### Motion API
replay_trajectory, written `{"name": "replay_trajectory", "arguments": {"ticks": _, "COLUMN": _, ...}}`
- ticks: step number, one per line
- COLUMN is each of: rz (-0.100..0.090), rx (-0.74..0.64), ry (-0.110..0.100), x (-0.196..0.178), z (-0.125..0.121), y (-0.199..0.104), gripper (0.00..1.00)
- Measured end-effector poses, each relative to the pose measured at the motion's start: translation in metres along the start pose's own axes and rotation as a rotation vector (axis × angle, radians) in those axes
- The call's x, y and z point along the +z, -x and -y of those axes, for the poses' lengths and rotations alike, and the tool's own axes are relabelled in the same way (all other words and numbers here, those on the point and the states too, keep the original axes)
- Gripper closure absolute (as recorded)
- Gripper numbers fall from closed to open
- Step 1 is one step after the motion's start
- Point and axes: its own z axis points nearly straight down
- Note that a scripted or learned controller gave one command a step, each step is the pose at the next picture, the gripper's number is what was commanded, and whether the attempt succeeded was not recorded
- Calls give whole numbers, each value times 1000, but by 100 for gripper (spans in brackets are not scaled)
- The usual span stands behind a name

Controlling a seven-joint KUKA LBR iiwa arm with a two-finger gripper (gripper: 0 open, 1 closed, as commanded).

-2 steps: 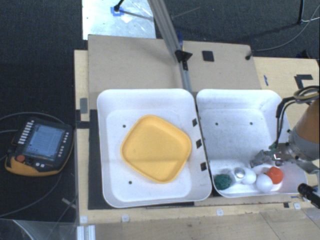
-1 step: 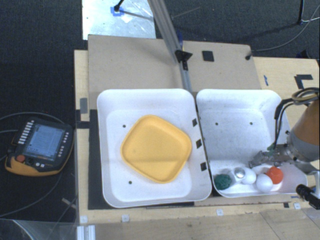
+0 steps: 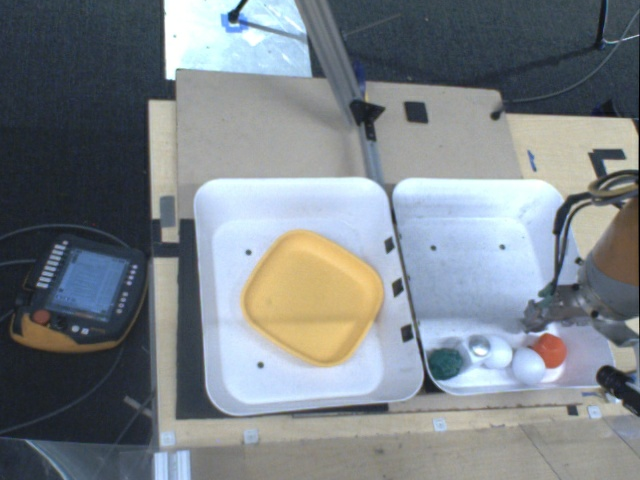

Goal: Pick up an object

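Note:
Along the front edge of the right bin (image 3: 470, 238) lie several small objects: a dark green lump (image 3: 447, 361), a small silver piece (image 3: 480, 346), a white piece (image 3: 498, 354), a white ball (image 3: 528, 366) and an orange-red ball (image 3: 549, 348). My gripper (image 3: 541, 314) hangs at the bin's right side, just above and behind the orange-red ball and the white ball. The arm's wrist (image 3: 612, 268) comes in from the right edge and hides the bin's right rim.
The left bin (image 3: 225, 218) holds a yellow square plate (image 3: 313, 295) in its middle. A metal pole (image 3: 335, 53) slants over the cardboard behind the bins. A teach pendant (image 3: 78, 290) lies on the floor at the left.

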Motion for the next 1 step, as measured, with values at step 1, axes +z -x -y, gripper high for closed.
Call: {"name": "replay_trajectory", "arguments": {"ticks": 1, "rz": 1, "rx": -1, "ry": 4, "x": -63, "z": 0, "y": -1, "gripper": 100}}
